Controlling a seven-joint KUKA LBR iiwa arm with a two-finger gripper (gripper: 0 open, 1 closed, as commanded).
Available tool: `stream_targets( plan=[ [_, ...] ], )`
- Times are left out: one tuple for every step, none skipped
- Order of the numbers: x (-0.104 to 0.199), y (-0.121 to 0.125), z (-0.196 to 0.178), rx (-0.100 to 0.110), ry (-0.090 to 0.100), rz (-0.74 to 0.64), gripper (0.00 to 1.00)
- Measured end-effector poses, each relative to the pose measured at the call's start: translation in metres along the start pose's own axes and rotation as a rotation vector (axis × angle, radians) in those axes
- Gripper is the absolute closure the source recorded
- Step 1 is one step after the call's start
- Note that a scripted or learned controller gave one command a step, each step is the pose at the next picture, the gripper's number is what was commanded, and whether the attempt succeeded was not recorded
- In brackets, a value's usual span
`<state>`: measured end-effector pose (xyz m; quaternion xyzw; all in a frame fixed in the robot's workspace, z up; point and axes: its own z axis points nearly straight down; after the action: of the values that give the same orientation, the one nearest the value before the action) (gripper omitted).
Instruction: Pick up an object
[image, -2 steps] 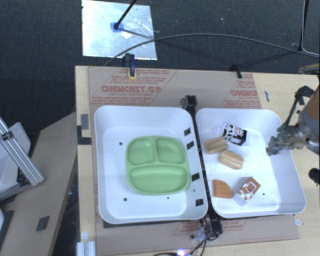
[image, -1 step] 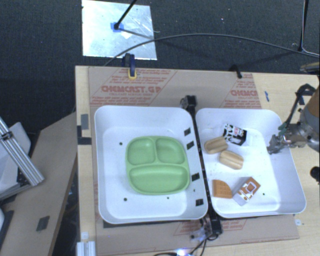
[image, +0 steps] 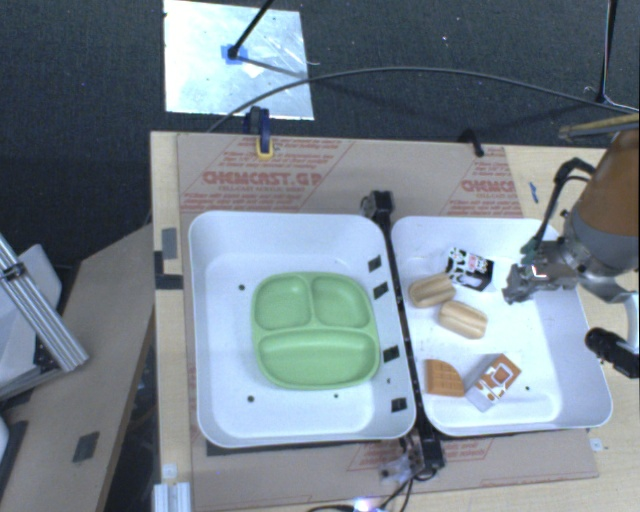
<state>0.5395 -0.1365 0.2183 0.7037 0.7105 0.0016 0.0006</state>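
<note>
The gripper (image: 518, 287) hovered over the right bin (image: 575, 400), its grip state indeterminate; the nearest object, a black-and-white carton (image: 469, 268), lay just to its left.

place: robotics lab | evidence: KUKA arm (image: 610, 215) over bench (image: 170, 420) | two white bins (image: 215, 420) on protective-film board (image: 330, 170) | aluminium extrusion (image: 40, 315) | loose cables (image: 420, 72) | dark carpet floor (image: 70, 120)
</note>
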Motion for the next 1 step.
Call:
stream_targets(
  plan=[
    [0.0550,0.0211,-0.0101,0.000,-0.002,0.000,1.00]
  ],
)
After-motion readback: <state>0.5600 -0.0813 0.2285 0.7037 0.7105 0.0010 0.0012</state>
